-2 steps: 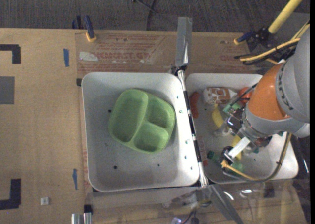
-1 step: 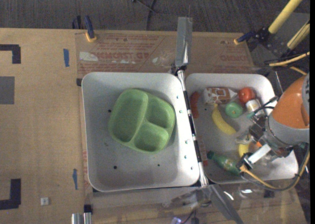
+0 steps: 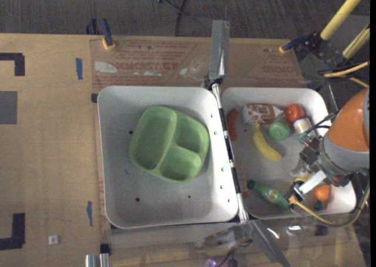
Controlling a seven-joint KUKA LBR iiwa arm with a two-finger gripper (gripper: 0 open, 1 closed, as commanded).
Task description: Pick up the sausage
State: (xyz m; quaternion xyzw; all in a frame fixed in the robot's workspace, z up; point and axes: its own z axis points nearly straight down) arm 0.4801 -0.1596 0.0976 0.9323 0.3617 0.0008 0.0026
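The sausage (image 3: 232,124) is a short reddish-brown link lying lengthwise against the left wall of the right bin (image 3: 276,166), near its far end. My gripper (image 3: 303,185) hangs low over the near right part of that bin, well to the right of the sausage and closer to the front. It sits between a green bottle (image 3: 269,194) and a small orange piece (image 3: 322,193). Nothing of the sausage is at the gripper.
Also in the right bin are a banana (image 3: 266,145), a green cup (image 3: 279,131), a printed packet (image 3: 261,113), a red round fruit (image 3: 294,111) and a small can (image 3: 302,125). A green divided plate (image 3: 170,144) lies in the left bin (image 3: 117,189).
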